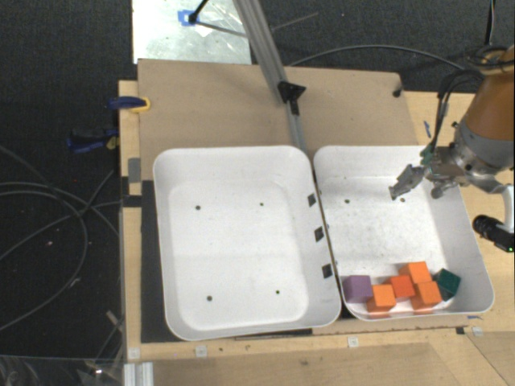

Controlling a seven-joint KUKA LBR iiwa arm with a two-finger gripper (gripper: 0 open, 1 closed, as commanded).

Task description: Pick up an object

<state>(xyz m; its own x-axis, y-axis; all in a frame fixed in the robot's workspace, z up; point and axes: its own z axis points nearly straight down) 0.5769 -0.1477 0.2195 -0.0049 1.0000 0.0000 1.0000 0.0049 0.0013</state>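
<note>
Blocks crowd the right bin's (451, 215) near edge: a purple cube (357, 287), orange cubes (405, 285) and a green block (447, 281) at the near right corner, none with a clear long axis. Bare floor stretches from them to the far wall. The gripper (414, 181) hangs above that bin's far half, grasping nothing, well apart from the blocks. Left bin (233, 175) lies alongside.

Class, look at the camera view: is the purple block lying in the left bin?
No. The purple block lies in the right bin, at its near edge beside the orange blocks.
</note>
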